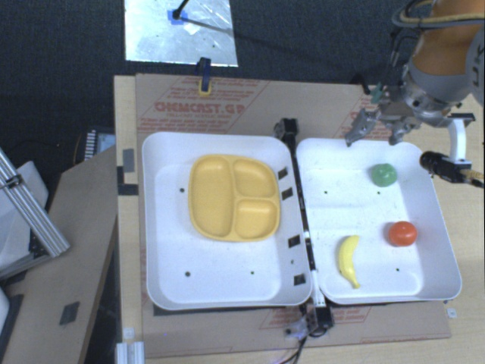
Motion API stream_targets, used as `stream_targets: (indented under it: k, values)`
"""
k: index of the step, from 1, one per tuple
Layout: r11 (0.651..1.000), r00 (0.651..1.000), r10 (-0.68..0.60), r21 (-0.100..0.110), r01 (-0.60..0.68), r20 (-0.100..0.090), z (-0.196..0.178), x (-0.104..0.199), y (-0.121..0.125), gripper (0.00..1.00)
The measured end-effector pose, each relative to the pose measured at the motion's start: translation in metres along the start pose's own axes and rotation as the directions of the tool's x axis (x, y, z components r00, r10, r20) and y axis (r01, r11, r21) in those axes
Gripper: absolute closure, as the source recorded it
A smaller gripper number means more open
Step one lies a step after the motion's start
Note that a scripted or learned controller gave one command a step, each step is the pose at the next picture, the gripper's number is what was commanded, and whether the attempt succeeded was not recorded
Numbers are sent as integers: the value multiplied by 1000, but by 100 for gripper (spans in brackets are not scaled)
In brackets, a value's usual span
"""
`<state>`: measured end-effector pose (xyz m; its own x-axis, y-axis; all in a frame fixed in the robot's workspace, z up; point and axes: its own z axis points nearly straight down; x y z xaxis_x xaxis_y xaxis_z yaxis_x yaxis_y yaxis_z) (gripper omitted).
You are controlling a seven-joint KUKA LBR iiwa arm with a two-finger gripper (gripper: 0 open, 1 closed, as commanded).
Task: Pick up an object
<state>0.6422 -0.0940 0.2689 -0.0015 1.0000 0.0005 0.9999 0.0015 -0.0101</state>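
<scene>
Gripper (377, 130), jaws apart and empty over right bin's (333, 283) far rim; green ball (383, 174) nearest below, tomato (402, 233) and banana (348, 260) beyond; risk: round items rolling from closing fingers.

We have one camera, fixed above the surface (250, 101) and looking down on it at a slant, from far enough back to take in both white bins whole. From the claw (379, 131), which hangs at the upper right of the view over the far rim of the right bin (436, 226), the left bin (163, 226) lies well to the view's left and nearer to us. Beyond the claw and to its left, past the far edge of the surface, we see dark floor (61, 44) and a shiny square sheet (180, 21).
</scene>
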Motion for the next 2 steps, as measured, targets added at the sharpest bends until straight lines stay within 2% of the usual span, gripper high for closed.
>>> stream_targets:
  k: [1,2]
  values:
    - [1000,1000,-2,-12,2,1,-7,0,2,0]
    - [1000,1000,-1,-9,1,1,35,2,6,0]
